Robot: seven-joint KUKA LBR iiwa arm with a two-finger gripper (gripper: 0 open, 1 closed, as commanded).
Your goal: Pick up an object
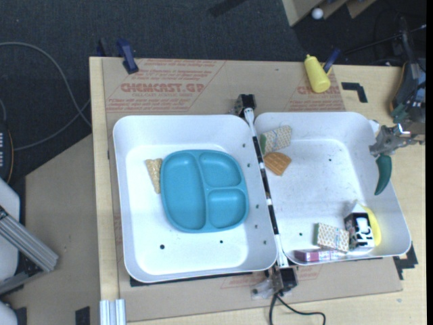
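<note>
Camera view, looking down at a slant — contents as they lie. Left shallow white plastic bin: one teal three-compartment plastic plate near its middle, and a tan waffle-patterned wedge tucked against the plate's left edge, partly under it. Right shallow white plastic bin: a checked cracker-like square at the upper left corner, with an orange-brown rounded toy pastry just below it; along the lower edge a second checked square, a yellow, black and white toy touching it on the right, and a pink and white tube-shaped item at the rim. A dark green curved pepper-like toy lies by the right wall. Both bins stand on a light wooden table, which also bears a yellow plastic bottle-shaped clamp handle behind the right bin.

Hand: at the right bin's upper right rim, directly above the green toy — whether it is spread, closed or gripping anything cannot be told.

Progress, as judged: no pick is confirmed; every candidate object appears to rest in a bin. Grasp and lift both remain.
</note>
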